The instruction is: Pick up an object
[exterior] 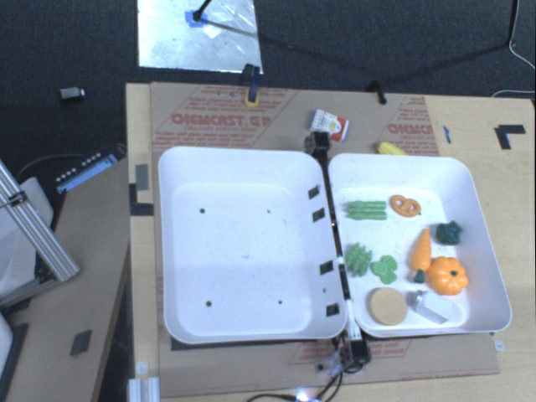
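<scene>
Gripper: state unlisted; I cannot tell from my feed whether it is released or clenched. Right bin (481,224), stock for picking, all lying loose on its floor: green bean bundle (366,210) and pretzel (404,205) at the far end; dark broccoli (449,233) by the right wall; carrot (420,249) tilted, its lower end touching the pumpkin (446,275); two leafy greens (358,259) side by side near the left wall; tan round disc (388,306) and a pale grey piece (427,306) at the near end. Left bin (167,224): I read it as the receiving side. Yellow item (390,149) and small carton (329,124) sit on the bench beyond the bins, probably strays. I judge the bean bundle and pretzel the easiest picks, since each lies apart from its neighbours.
</scene>
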Controlling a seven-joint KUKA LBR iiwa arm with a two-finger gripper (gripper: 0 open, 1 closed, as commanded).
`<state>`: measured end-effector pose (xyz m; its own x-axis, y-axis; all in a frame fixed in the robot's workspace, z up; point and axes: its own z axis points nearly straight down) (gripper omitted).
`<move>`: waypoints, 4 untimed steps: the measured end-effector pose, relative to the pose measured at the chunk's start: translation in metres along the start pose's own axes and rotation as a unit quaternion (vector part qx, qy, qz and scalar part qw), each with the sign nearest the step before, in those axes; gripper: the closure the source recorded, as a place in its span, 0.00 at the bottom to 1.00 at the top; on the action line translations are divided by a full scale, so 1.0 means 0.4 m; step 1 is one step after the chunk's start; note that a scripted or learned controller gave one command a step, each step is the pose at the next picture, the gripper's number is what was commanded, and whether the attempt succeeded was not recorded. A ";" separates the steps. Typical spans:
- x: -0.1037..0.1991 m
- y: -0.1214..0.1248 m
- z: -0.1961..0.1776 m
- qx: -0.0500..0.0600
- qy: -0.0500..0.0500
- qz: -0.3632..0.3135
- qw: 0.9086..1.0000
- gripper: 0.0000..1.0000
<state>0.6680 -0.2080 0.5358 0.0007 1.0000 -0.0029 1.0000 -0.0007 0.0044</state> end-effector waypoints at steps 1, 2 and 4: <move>0.003 -0.134 -0.003 0.001 0.001 0.000 1.000 1.00; 0.002 -0.267 -0.002 0.001 0.001 0.000 1.000 1.00; 0.003 -0.404 -0.001 0.000 0.001 -0.001 1.000 0.00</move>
<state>0.5063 -0.2066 0.5355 -0.0010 1.0000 -0.0016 1.0000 0.0011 0.0034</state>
